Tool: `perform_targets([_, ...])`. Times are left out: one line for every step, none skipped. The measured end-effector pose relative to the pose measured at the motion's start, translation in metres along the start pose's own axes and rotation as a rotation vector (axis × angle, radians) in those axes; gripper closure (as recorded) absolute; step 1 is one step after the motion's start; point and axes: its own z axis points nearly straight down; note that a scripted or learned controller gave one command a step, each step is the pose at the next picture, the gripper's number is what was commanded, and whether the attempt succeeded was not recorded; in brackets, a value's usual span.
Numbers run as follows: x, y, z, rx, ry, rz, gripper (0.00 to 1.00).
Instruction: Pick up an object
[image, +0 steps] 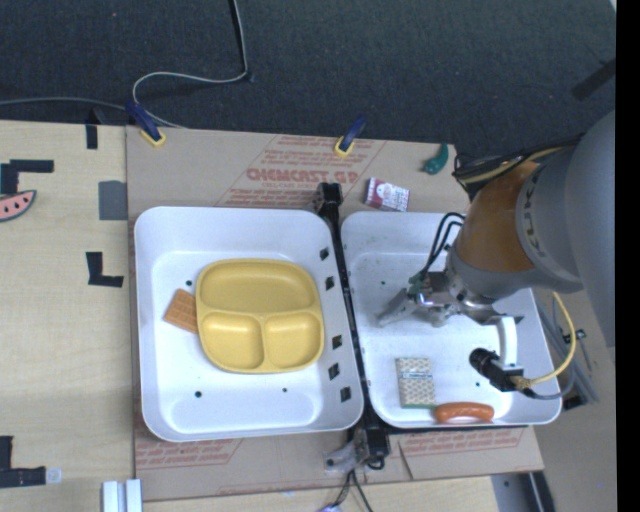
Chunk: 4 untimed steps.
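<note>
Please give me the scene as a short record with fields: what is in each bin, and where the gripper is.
left bin: yellow divided plate, brown flat piece tucked under its left edge
right bin: small patterned packet, orange oblong object at the near edge
gripper: low over the right bin floor, apart from both objects
gripper load: none visible

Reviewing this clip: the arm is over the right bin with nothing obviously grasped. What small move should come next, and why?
Probably shift the gripper toward the small patterned packet lying below it in the right bin, then descend. The gripper sits over bare bin floor, while the packet and an orange sausage-shaped item lie nearer the front wall.
</note>
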Motion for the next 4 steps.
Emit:
perform_targets([-0.002, 0.001, -0.010, -0.004, -0.004, 0.001, 1.00])
perform_targets([-0.001, 0.001, -0.019, -0.003, -0.003, 0.000, 1.00])
perform_targets([-0.001, 0.001, -0.028, -0.002, -0.003, -0.001, 1.00])
perform_targets([0.000, 0.001, -0.038, -0.002, -0.003, -0.001, 1.00])
